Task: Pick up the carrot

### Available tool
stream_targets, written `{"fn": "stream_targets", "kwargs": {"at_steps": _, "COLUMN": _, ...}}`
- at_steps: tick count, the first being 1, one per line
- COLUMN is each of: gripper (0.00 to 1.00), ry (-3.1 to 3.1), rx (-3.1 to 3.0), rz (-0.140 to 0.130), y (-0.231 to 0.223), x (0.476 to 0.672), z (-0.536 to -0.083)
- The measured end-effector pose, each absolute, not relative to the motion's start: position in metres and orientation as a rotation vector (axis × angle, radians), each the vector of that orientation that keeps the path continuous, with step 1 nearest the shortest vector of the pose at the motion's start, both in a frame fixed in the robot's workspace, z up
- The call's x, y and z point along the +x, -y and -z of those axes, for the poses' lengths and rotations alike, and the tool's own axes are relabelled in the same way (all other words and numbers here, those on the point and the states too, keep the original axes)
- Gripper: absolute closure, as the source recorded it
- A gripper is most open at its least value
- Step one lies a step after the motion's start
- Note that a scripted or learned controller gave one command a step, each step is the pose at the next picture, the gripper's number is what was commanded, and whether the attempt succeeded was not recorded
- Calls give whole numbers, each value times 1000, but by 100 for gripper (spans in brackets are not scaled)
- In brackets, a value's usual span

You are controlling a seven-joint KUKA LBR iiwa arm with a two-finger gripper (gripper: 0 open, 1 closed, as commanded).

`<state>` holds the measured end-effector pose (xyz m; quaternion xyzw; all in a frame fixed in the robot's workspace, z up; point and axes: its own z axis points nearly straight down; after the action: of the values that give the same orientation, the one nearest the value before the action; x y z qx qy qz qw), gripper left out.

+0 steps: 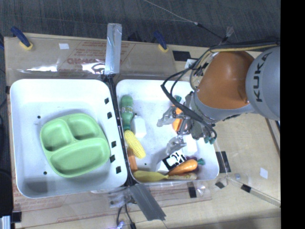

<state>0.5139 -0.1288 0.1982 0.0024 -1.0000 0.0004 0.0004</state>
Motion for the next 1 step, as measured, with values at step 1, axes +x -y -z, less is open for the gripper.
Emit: {"fn": "stream_targets", "kwargs": {"at_steps": 1, "gripper": 0, "ry": 3125, "rx": 295, "rz": 2, "y": 163, "x": 557, "z": -121}}
